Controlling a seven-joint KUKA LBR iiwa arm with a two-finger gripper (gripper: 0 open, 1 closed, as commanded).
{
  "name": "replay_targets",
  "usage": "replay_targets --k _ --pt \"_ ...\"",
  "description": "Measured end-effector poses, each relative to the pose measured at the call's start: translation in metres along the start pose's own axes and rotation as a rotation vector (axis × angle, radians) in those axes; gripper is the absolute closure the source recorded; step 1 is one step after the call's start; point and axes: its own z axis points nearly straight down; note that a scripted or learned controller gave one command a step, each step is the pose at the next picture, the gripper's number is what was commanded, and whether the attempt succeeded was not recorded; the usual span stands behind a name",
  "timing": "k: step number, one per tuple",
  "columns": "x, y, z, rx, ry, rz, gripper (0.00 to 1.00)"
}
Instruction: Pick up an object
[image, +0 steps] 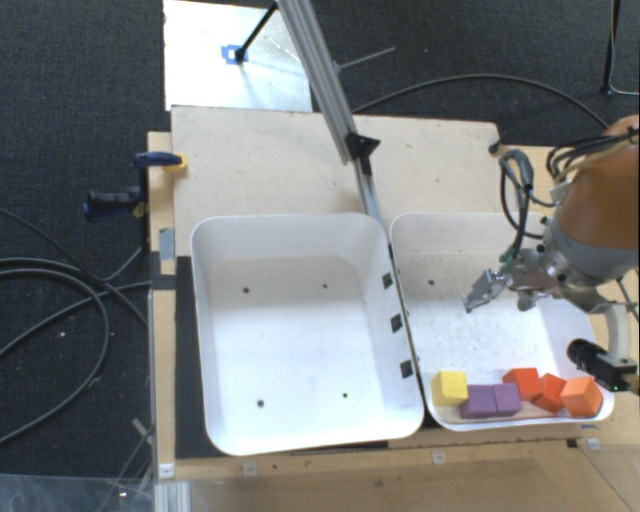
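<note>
- Camera view: the gripper (484, 291) hangs over the right bin (440, 250), near its centre; I cannot tell how it is set.
- Along the bin's 6 o'clock rim lie a yellow block (449, 387), purple block (489, 400) and orange blocks (553, 390), well apart from the gripper.
- The left bin (290, 330) sits at 9 o'clock.

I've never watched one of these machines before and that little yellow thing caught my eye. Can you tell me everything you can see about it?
The yellow block is a small cube-like piece with a plain, matte surface, seemingly plastic or painted wood. It sits flat on the floor of the right bin, near that bin's front rim. It is the leftmost in a row of blocks, with a purple block directly beside it on the right, apparently touching. The tool is farther back in the bin, well apart from it.
</note>
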Motion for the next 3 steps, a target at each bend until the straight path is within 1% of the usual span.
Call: replay_targets --k 1,2,3 --pt "0.024 -0.033 0.038 0.005 0.002 -0.001 0.00" --pt "0.032 -0.034 -0.022 -0.007 -0.001 -0.005 0.00" --pt "-0.057 -0.036 -0.030 -0.002 -0.005 0.010 0.00"
